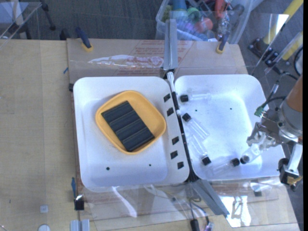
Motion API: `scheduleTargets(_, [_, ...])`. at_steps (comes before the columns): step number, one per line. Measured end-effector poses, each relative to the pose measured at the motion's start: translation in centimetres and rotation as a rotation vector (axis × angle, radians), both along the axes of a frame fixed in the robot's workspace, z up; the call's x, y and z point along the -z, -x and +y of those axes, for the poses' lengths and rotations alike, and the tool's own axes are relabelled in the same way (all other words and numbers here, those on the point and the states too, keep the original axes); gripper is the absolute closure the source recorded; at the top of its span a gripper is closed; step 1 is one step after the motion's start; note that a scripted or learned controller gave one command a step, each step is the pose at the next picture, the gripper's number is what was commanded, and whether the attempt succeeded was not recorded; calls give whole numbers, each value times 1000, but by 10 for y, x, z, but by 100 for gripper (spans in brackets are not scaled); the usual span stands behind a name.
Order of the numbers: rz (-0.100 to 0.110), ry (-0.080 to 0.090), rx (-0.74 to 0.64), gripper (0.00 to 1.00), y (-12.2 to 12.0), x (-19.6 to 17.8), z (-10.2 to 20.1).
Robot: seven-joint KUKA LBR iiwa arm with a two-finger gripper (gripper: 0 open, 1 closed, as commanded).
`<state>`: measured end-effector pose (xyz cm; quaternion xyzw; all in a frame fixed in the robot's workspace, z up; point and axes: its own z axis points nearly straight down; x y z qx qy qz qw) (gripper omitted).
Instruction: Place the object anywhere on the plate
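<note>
A yellow square plate (pixel 155 117) lies tilted in the left bin (pixel 86 143). On it rests a dark grey ridged rectangular block (pixel 130 125), lying flat across the plate's middle. My gripper (pixel 257 141) hangs over the right rim of the right bin (pixel 226 93), far from the plate, and nothing shows in it. The grey arm and its cables come in from the right edge behind it.
Several clear plastic tubes with black caps (pixel 207 160) lie scattered in the right bin. A metal divider with black tabs (pixel 173 124) runs between the bins. A clear box of colourful toys (pixel 207 8) stands behind the bench.
</note>
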<state>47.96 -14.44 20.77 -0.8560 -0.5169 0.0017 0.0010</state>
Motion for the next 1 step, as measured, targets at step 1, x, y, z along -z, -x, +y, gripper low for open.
scheduleTargets(1, [0, 0, 0, 0, 0, 0, 0])
